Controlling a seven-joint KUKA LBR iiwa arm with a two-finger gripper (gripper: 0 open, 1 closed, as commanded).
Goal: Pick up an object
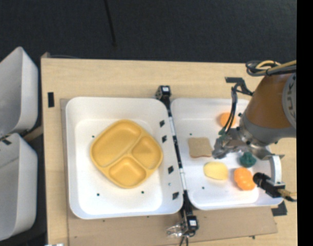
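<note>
In the right bin (197, 199) lie several small objects: a tan flat square piece (199, 147), a pale yellow lump (216, 171), an orange round piece (244, 179), a teal piece (247, 161) and another orange piece (227, 119) at the back, partly hidden by the arm. My gripper (221, 151) hangs low in this bin, between the tan piece and the yellow lump, just right of the tan piece. Nothing shows between its fingers.
The left bin (79, 188) holds a yellow divided plate (126, 153). A black divider with clips (172, 147) runs between the bins. The orange-banded arm (269, 104) covers the right bin's back right part. White housings (10, 137) stand at the far left.
</note>
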